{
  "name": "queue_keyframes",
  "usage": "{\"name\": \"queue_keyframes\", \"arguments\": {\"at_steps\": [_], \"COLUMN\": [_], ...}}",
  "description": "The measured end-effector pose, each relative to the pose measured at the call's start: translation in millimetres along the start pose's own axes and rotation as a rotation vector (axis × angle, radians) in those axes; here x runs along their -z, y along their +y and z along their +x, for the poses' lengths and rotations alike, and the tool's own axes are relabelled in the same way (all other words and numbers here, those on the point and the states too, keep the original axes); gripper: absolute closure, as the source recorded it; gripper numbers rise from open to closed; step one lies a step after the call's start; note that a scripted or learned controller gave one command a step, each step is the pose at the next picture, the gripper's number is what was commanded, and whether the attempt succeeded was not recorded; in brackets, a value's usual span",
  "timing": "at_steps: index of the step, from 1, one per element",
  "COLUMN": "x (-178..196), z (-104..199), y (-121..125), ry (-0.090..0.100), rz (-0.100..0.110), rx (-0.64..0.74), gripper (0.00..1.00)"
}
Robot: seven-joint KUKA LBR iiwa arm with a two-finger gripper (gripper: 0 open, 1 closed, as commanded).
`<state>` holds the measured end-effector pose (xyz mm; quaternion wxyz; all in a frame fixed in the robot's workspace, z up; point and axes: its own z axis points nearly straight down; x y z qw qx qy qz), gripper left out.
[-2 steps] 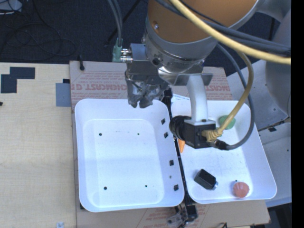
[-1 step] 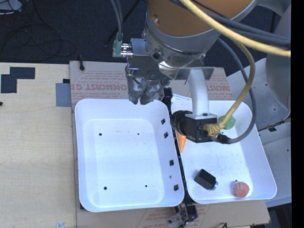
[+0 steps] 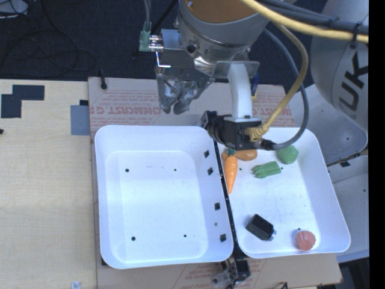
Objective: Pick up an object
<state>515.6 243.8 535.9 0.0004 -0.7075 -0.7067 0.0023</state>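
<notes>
The grey arm (image 3: 222, 17) with its orange band looms closest to the lens, reaching in from the right above the far edge of the bins. Its gripper (image 3: 178, 98) hangs over the printed cardboard (image 3: 132, 110) just behind the left bin (image 3: 108, 161), well above the surface; whether it is released or clenched I cannot tell, and nothing is seen grasped in it. The right bin (image 3: 328, 179) carries the objects. An orange carrot (image 3: 230, 171) lies along the divider between the bins, its thick end near a flat orange piece (image 3: 246, 155). A green pod (image 3: 266, 170) sits beside it, a round green item (image 3: 287, 155) behind that. Toward the front lie a black block (image 3: 260, 227) and a pinkish ball (image 3: 305, 240). The worktop (image 3: 42, 191) is pale wood.
</notes>
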Motion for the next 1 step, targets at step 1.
{"name": "queue_keyframes", "arguments": {"at_steps": [1], "x": [1.0], "z": [-0.9], "y": [-21.7], "ry": [0.000], "rz": [0.002], "rx": [0.002], "gripper": [1.00]}}
